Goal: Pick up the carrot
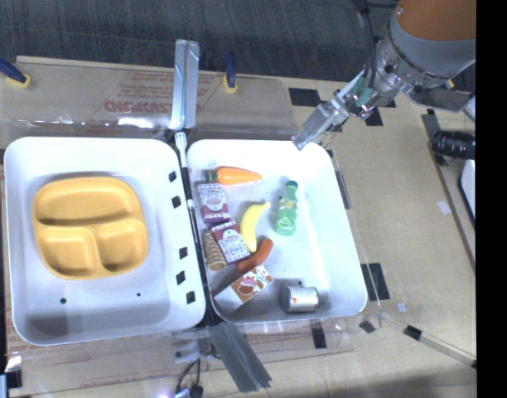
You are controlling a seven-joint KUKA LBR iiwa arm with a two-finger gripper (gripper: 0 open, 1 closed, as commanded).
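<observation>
An orange carrot point(238, 175) lies on its side near the back edge of the right bin point(340, 222), its tip pointing right. My gripper point(306, 138) hangs over the bin's back right corner, up and to the right of the carrot and well apart from it. Nothing shows between the fingers, which look close together.
The right bin also holds a yellow banana point(253, 224), a green bottle point(287, 209), a red sausage point(254, 256), snack packets point(212, 202), a small carton point(252, 284) and a metal can point(301, 298). A yellow divided tray point(91, 225) sits in the left bin point(21, 297).
</observation>
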